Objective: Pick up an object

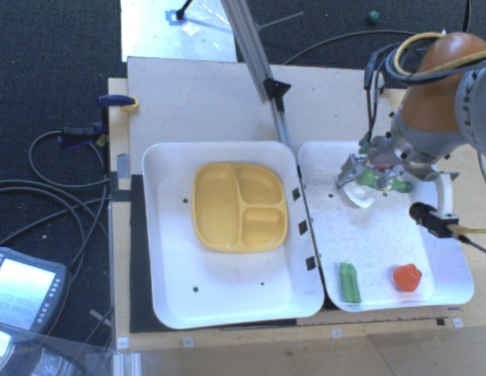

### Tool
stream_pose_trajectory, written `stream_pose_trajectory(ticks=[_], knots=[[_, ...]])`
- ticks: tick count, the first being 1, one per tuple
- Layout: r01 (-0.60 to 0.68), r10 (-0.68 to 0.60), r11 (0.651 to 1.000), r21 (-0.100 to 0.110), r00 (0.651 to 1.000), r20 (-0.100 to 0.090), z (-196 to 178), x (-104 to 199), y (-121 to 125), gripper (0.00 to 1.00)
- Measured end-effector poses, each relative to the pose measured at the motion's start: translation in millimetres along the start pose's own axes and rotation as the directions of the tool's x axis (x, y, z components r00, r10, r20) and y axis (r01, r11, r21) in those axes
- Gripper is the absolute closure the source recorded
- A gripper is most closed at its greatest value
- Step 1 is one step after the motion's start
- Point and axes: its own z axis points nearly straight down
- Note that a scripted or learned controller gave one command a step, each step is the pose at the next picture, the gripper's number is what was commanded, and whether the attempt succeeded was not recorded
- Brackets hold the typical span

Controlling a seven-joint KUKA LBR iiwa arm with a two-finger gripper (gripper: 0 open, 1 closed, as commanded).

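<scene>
While the arm (447, 77) reaches in from the right, its gripper (374, 177) sits low over the far left part of the right bin (384, 241). Whether the gripper is open or closed cannot be told, as the wrist and its metal parts hide it from above. A small white thing (359, 197) lies just under the gripper on its near side, touching it or nearly so. Some green shows right at the gripper, and it is unclear what it belongs to. Nothing can be seen to be gripped.

Near the front wall of the same bin lie a green stick (349, 282), set lengthwise from near to far, and a red lump (407, 277) to its right. The two are apart from each other and well apart from the gripper.

A yellow plate (239, 207) with three sections lies flat in the middle of the left bin (168, 280), slightly toward the far side. A slanted metal pole (247, 30) comes down from the far side toward the gap between the bins. Left of the bench (196, 100), black cables (63, 210) loop over the dark floor, and a pendant (23, 284) with a lit screen lies at the near left.
</scene>
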Motion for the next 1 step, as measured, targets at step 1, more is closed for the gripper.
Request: stream_pose_trajectory(ticks=[1], knots=[[-0.002,0.002,1.000,0.000,1.000,0.000,-0.1,-0.1,0.0,0.00]])
